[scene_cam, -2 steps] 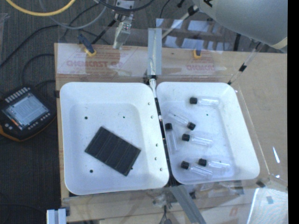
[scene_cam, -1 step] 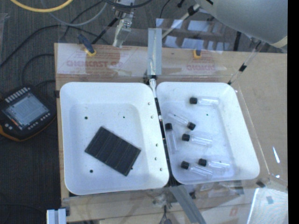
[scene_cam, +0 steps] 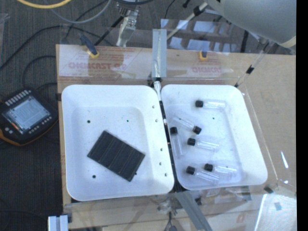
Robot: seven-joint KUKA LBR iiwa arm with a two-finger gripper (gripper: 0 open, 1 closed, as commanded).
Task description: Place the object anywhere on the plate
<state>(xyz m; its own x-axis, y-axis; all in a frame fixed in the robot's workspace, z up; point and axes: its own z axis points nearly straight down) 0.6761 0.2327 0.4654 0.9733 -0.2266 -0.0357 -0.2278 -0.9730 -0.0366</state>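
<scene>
Camera view: arm (scene_cam: 250, 6) enters at the 1 o'clock corner of the frame; only the grey body shows, high above the bench. Gripper state: cannot tell from this view, nor whether it has hold of anything.

Right bin (scene_cam: 250, 129): six clear vials with black caps, lying flat. One at 12 o'clock (scene_cam: 208, 104), one near centre (scene_cam: 187, 124), one along the left wall (scene_cam: 176, 141), one mid-bin (scene_cam: 204, 143), and two at 6 o'clock (scene_cam: 200, 174) and (scene_cam: 220, 169), close together. Long axes mostly run 9-to-3 or slightly diagonal; the left-wall vial runs nearer 12-to-6.

Left bin (scene_cam: 77, 109): dark ribbed plate (scene_cam: 116, 155), flat, rotated, at about 6 o'clock of the bin floor.

Key relation: the vials lie toward 7 o'clock from the arm body, the plate further on toward 8 o'clock, across the bin divider. Judgement: the pick is not yet begun; the 12 o'clock vial is nearest the arm.
</scene>
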